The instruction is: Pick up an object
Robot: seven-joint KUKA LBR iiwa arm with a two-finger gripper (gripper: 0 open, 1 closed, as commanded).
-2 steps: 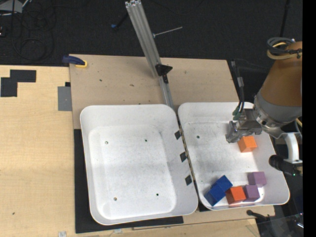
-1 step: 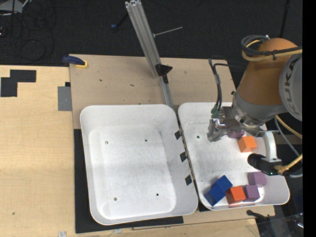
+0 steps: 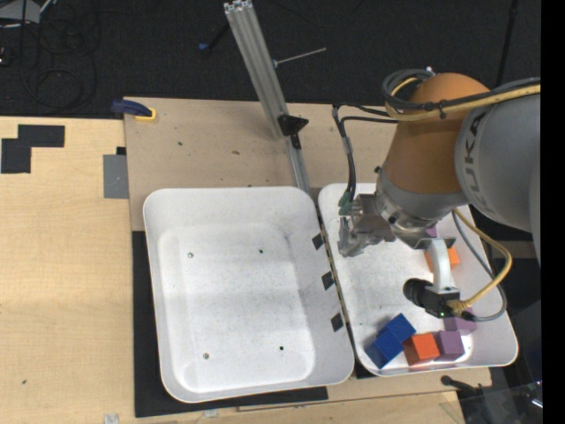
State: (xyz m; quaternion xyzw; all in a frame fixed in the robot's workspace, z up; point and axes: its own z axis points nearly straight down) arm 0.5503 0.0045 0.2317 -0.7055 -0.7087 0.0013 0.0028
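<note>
Dark floor with cables behind; wooden bench [image 3: 71,263] carries two white bins. Left bin [image 3: 163,215] bare white. Right bin [image 3: 494,347] holds blue block [image 3: 391,339], orange block [image 3: 423,348], purple block [image 3: 452,343] clustered at near edge; another orange piece [image 3: 453,257] half hidden under arm [image 3: 441,162].

Gripper [image 3: 351,237] low over right bin's far-left part, well apart from cluster; gripper state: cannot tell.

Blocks look small, light, rigid, likely foam or wood, not fragile. Flat parallel faces suit pinch across opposite sides. Blue block easiest: outer position, free side. Neighbours touching, may crowd the grasp.
</note>
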